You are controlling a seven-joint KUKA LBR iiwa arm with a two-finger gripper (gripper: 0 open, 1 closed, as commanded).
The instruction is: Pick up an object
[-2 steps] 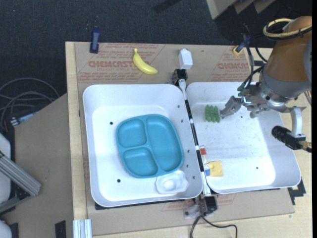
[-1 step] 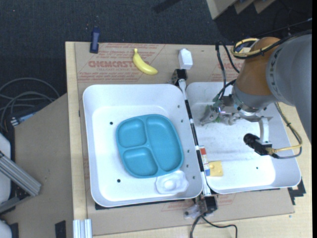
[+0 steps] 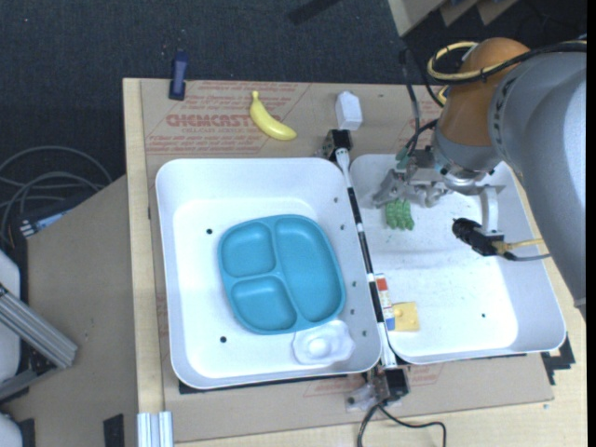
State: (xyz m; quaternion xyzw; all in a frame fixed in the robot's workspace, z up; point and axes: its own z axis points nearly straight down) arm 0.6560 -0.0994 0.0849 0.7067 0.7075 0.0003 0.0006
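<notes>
Here the end effector (image 3: 402, 192) hangs low over the far-left corner of the right bin (image 3: 521, 329), directly above a small green object (image 3: 399, 216) on the bin floor. The metal fingers (image 3: 386, 194) seem to reach down towards the object, though whether they are spread or pinching it is too blurred to tell. In the left bin (image 3: 186, 212) lie a blue divided plate (image 3: 277, 273) and a white piece (image 3: 321, 345). A yellow banana (image 3: 269, 119) rests on the surface (image 3: 223, 124) behind.

Grey arm (image 3: 549, 119) reaches in, wrist bent downward.
</notes>
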